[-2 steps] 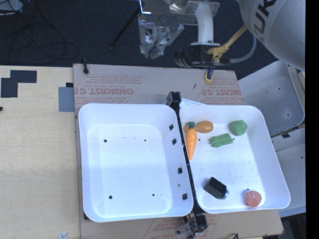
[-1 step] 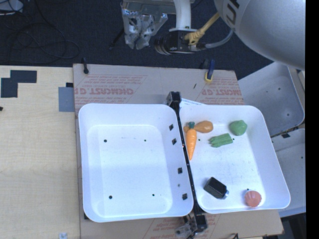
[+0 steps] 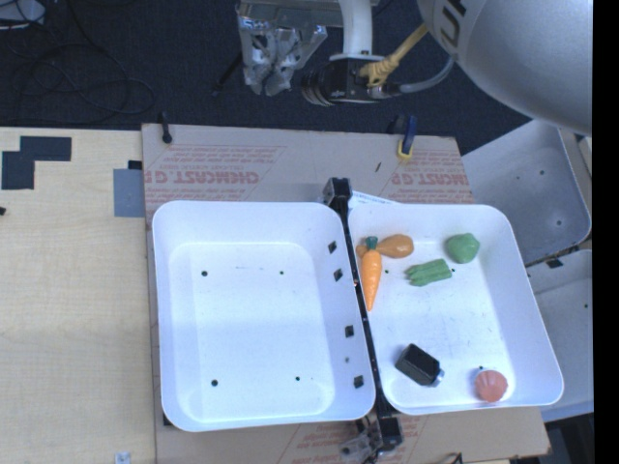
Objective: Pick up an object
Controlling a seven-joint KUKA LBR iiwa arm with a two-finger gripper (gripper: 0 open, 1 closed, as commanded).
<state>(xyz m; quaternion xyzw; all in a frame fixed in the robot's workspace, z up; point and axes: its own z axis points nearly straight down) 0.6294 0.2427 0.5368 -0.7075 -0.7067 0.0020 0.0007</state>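
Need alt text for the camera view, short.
Right white bin holds a toy carrot, an orange piece, two green pieces, a black block and a pink ball. The arm's tool hangs beyond the bins, above the dark floor.

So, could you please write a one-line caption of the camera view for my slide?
Right bin holds a toy carrot, an orange piece, two green pieces, a black block and a pink ball; the tool hangs above.

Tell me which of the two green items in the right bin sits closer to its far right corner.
The rounded green piece, up by the bin's far right corner. The other green one is longer and flatter, lying nearer the middle beside the carrot.
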